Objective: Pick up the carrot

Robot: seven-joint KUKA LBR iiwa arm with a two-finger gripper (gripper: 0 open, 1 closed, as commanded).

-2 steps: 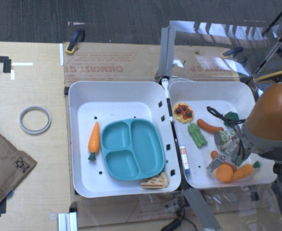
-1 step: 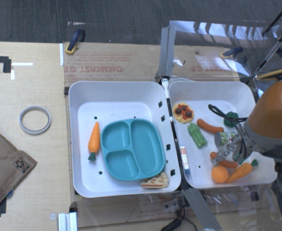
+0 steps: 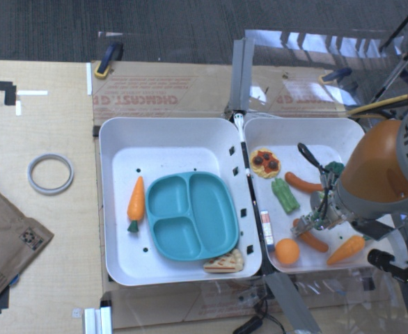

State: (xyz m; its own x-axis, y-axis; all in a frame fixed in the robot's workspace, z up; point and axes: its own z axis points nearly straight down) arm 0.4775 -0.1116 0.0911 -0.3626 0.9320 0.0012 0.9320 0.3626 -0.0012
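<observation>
Right bin [image 3: 308, 127]: carrot [image 3: 346, 249] just beside claw [image 3: 314, 221].

An orange carrot [image 3: 136, 199] with a green stem end is seen lying flat left of centre, tip pointed toward the top, stem end lowermost.

A second orange carrot [image 3: 346, 249] is seen at lower right, lying aslant.

Bright, even light falls from overhead, with no deep shadows. The two shallow white plastic bins [image 3: 113, 186] look nearly washed out, and the teal three-compartment plastic tray [image 3: 190, 214] casts only a faint, soft shadow. Glare streaks across the clear plastic sheeting [image 3: 315, 54] at the top right. The pale wooden desk [image 3: 30, 117] is evenly lit. Focus is slightly soft throughout, and the big orange band of the grey robot arm [image 3: 381, 165] is mildly blurred.
</observation>
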